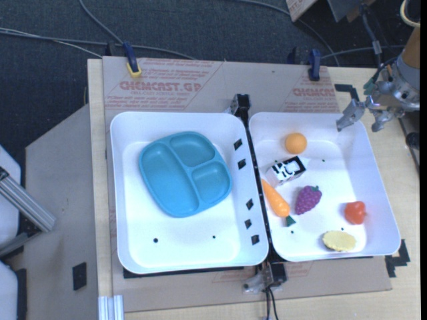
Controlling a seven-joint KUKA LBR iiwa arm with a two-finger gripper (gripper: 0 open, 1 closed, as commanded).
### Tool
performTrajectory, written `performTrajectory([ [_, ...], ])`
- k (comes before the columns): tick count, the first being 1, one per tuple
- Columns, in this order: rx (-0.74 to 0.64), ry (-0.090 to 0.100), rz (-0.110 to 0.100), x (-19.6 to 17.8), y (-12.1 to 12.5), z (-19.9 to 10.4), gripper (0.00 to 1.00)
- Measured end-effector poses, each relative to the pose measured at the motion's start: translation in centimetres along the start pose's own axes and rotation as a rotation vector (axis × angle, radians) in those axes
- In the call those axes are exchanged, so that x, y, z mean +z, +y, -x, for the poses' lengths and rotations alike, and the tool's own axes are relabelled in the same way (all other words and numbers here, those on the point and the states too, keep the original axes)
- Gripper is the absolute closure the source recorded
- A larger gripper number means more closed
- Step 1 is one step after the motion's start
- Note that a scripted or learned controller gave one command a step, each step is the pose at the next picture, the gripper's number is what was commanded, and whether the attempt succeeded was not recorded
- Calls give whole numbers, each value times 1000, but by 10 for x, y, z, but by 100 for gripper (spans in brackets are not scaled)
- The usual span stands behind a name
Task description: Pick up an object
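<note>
The gripper point(363, 117) hangs over the far right corner of the right bin point(377, 179), its two fingers spread apart with nothing between them. One fingertip point(347, 120) points down toward the bin's back rim, the other sits just beside the bin's right edge. The arm's wrist point(400, 89) comes in from the right, above the bench point(413, 199).

Down in the right bin lie six small things, none touched by the gripper. An orange point(295, 143) sits nearest the back, well left of the fingers. Just in front of it is a black-and-white block point(288, 169) (tilted a little). A carrot point(275, 199) lies along the bin's left wall, with purple grapes point(307, 199) just beside it on the right. A red tomato point(355, 212) rests near the right wall, and a yellow lemon point(339, 240) lies near the front rim.

The left bin point(127, 179) holds a blue tray point(185, 173) with three compartments, turned at an angle and lying flat. Two clamps point(133, 65) pin the board point(167, 82) behind the bins.
</note>
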State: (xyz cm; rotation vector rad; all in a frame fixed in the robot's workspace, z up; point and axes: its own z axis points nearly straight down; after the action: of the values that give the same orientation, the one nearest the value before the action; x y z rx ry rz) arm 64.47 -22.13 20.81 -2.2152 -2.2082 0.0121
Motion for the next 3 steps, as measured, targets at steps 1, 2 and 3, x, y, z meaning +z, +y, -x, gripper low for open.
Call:
performTrajectory([
  [1, -4, -4, 15, -10, 3, -1, 0],
  [2, -6, -3, 11, 36, 12, -2, 0],
  [3, -5, -3, 11, 78, 12, 0, 0],
])
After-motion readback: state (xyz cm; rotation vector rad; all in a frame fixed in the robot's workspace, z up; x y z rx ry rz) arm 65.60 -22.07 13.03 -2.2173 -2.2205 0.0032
